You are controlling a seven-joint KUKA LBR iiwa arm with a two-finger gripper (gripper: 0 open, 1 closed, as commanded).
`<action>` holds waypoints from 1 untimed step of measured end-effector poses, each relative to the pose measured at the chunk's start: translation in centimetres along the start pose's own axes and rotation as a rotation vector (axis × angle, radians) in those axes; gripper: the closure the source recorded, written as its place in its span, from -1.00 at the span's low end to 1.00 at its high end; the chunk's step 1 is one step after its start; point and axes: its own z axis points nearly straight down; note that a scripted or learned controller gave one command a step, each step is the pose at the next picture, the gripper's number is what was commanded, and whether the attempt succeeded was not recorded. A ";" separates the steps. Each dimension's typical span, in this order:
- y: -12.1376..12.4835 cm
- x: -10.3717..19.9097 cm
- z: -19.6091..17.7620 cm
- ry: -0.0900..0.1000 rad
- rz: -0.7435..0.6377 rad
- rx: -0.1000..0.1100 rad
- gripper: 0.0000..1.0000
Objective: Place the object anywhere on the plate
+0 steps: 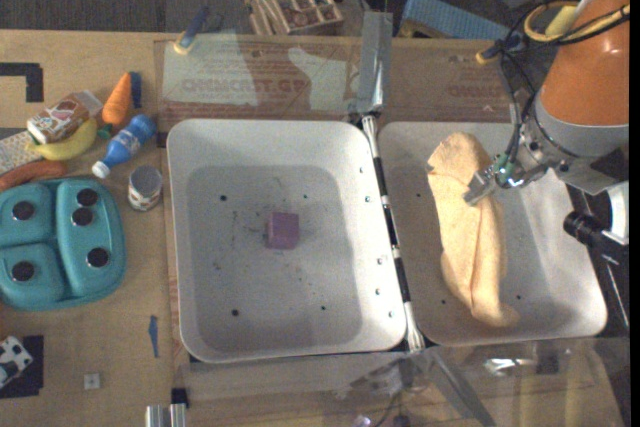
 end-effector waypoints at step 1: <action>1.0 3.8 4.2 0.002 0.178 0.004 1.00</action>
